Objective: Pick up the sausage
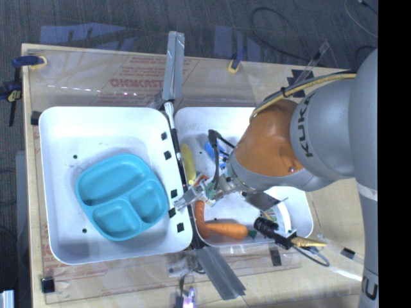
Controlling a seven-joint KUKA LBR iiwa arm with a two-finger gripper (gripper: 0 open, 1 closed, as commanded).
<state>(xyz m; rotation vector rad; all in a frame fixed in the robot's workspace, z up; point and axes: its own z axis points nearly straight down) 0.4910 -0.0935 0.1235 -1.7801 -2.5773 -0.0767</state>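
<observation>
Dark grey carpet is surrounding a pale wooden table that is carrying two shallow white bins side by side. Lying in the left bin is a blue divided plate, sitting toward the lower middle. Reaching in from the right, the grey arm with its orange band is hanging over the right bin and hiding much of it. Its claw is pointing down at the bin's left side, just above the sausage; whether it is open or closed I cannot tell, as the tips are too cluttered to read, and nothing is visibly sitting in its grip. That small reddish sausage is lying near the bin's lower left corner, close to the dividing wall. Just beside it an orange carrot is lying crosswise along the bin's lower edge. A yellow banana-like piece is lying upright along the left wall above them, and something blue is peeking out beside the arm
</observation>
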